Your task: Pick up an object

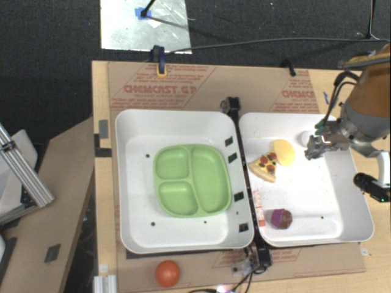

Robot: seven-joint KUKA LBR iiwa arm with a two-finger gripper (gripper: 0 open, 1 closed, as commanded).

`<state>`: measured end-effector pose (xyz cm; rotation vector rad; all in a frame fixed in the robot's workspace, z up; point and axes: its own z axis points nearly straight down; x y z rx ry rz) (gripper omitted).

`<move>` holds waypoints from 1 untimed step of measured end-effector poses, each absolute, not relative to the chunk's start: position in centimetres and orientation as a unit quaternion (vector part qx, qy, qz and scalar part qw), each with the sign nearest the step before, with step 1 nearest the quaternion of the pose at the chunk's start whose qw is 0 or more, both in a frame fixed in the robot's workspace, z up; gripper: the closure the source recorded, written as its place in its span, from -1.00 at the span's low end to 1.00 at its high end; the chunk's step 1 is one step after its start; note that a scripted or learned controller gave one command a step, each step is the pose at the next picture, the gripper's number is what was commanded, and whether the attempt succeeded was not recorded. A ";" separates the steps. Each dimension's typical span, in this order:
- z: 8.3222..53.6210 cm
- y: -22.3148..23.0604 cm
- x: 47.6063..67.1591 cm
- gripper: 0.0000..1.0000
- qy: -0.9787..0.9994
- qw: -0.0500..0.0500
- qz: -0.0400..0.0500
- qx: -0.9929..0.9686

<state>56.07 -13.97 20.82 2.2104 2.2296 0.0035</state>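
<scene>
- Jaws (314,146): over the upper right part of the right bin (351,224), at the end of the arm (372,99) that enters from the right. How far they stand open cannot be told; they are small and dark against the bin floor. Nothing can be seen between them.
- Yellow piece (283,152): the nearest object, on the bin floor just left of the jaws and apart from them.
- Pizza slice (264,166): toy wedge with red spots, touching the yellow piece at its lower left, near the bin's left wall.
- Purple object (280,218): rounded, low in the right bin, well apart from the jaws.
- Left bin (131,163): holds a green tray (191,180) with three compartments, lying flat near the middle.
- Orange ball (167,273): on the tabletop (201,81) below the left bin, outside both bins.
- Blue clamp (159,60): at the far edge of the tabletop, above the left bin.
</scene>
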 end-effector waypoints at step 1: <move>20.7 -7.7 57.3 1.00 0.711 0.000 0.002 0.703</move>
